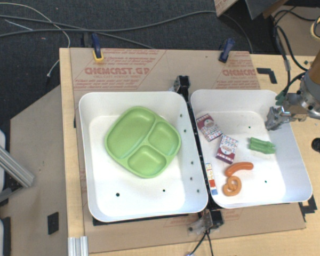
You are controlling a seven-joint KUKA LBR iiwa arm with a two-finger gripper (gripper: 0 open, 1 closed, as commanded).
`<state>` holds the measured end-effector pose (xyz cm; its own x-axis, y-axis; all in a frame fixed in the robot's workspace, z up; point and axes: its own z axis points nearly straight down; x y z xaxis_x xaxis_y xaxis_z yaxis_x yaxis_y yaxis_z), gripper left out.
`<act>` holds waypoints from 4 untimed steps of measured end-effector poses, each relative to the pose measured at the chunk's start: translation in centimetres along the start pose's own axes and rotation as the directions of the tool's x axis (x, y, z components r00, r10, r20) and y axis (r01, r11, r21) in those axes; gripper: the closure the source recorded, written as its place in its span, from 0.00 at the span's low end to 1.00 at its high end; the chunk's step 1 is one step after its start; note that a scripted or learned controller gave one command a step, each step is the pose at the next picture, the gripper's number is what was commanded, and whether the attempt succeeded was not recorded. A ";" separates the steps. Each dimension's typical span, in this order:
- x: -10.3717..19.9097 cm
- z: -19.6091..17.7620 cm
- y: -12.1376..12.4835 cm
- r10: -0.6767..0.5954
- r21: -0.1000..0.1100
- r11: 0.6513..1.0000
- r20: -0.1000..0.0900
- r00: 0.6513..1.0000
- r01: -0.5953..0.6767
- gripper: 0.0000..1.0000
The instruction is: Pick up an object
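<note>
camera view looks down on two white bins side by side. the left bin (96, 196) holds a green lunch tray (143, 141) with three parts. the right bin (296, 180) holds the small things to pick from: a green toy (262, 145) near the right side, an orange sausage toy (239, 168), an orange curly toy (232, 186) just below it, two small red and white packets (208, 127) (227, 148) near the middle, and a thin little stick pack (210, 177) by the left wall.

the gripper (273, 119) sits over the far right part of the right bin, on the end of the grey arm (314, 89) that comes in from the right. it is too small and blurry to tell if the pincer is apart or together. nothing can be seen in it.

the step looks like the very start: the arm is above the bin and no thing is picked yet. the green toy is the closest, just below and a bit left of the gripper. the next move likely calls for going down over one toy and closing on it. the toys are small and lie flat, so a miss would be easy.
</note>
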<state>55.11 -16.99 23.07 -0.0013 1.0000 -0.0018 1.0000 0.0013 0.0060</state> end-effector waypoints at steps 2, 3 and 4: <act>11.4 -1.2 -1.9 -0.004 0.009 1.000 -0.005 1.000 0.004 1.00; 16.5 0.1 -2.5 -0.002 0.010 1.000 -0.004 1.000 0.002 1.00; 21.9 -0.7 -4.0 -0.003 0.010 1.000 -0.004 1.000 0.003 1.00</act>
